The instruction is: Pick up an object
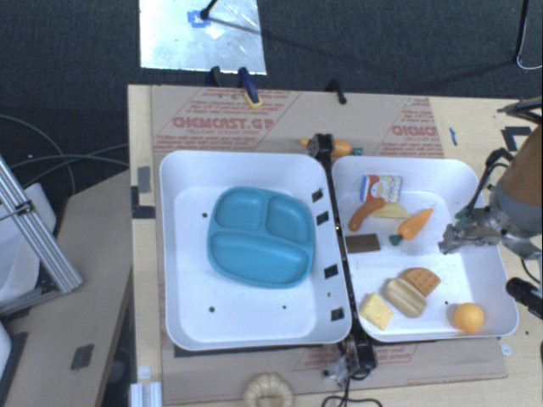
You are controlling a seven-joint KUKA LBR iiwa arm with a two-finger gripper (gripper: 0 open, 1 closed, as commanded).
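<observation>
The right bin holds a scatter of small toy foods. A carrot lies near the middle, tilted, with a hot dog and a pale yellow wedge just to its left. Behind those a small printed carton lies near the bin's far wall. A dark brown flat piece sits by the divider between the bins. Toward the near edge are a bread roll, a cheese cube beside it, and an orange in the near right corner.

The tool hangs over the right side of this bin, just right of the carrot and apart from it. It is too dark and blurred to tell how far it is parted, and nothing can be made out in its grip.

The left bin carries a blue divided plate. Both bins sit on a cardboard sheet on the table.
</observation>
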